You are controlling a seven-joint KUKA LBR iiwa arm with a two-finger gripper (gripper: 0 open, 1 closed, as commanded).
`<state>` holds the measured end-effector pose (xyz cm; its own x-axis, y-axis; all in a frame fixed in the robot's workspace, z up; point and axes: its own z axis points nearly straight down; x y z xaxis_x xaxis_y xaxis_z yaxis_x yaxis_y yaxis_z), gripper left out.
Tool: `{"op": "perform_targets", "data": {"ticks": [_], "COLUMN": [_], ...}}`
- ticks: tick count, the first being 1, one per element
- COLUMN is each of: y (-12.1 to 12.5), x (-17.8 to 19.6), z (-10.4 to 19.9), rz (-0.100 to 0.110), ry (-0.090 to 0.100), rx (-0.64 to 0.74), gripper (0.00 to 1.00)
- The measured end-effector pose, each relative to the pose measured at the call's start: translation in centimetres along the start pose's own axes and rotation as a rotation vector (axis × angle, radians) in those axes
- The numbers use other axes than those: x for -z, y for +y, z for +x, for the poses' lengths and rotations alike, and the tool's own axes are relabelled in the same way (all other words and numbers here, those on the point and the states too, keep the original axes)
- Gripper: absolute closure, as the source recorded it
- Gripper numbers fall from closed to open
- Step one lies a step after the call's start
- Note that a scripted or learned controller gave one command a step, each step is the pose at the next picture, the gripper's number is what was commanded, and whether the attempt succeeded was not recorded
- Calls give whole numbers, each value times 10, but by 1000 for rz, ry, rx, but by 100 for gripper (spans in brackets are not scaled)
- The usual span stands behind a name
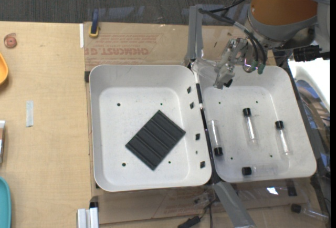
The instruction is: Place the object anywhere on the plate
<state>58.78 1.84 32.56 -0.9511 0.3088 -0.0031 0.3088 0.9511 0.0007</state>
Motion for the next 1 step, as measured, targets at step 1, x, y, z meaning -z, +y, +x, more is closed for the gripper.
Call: {"op": "perform_targets", "data": {"ticks": [1], "y": [51], "x": [-105], "z": [55], "rz": [1], "ry": [4], "rx": [-3], "gripper": [100]}}
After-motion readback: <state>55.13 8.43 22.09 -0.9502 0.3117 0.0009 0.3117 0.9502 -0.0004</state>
